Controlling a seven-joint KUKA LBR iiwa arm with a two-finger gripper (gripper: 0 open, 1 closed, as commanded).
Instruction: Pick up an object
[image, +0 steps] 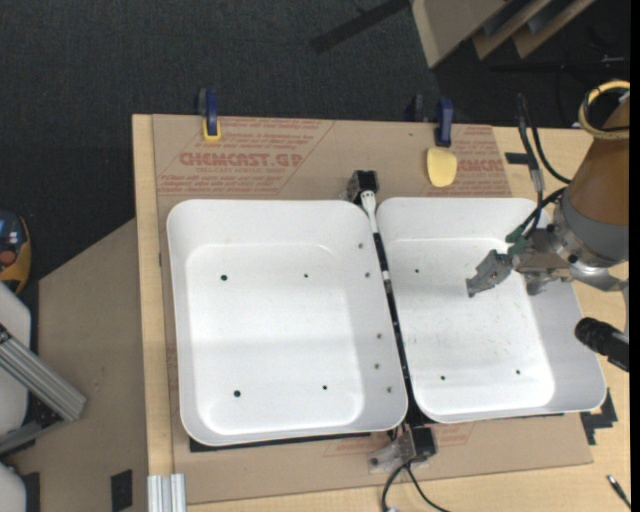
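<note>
Highest above the bench, and so closest to the lens, is the arm with its orange band, entering from 3 o'clock. At its end the pincer hangs over the right bin, in the upper half of this bin, pointing toward 8 o'clock. Whether the pincer is open or closed, I cannot tell from this angle, and I see nothing held in it.

Directly around the pincer the bin floor is plain white with a few small dark dots and fine specks. At 9 o'clock from the pincer, behind a dark strip between the bins, lies the left bin, also white with dots. At about 11 o'clock, outside both bins on the brown board, is a small yellow piece, just under a blue clamp. It may be the object to pick or a part of the clamp; I cannot decide.

My judgement: the step in hand is still searching and approaching. To do it well, the program should first confirm a real target, then go down straight over it, not at a slant, and close only when the object is truly between the jaws. Closing over bare floor would only give a failed try.
</note>
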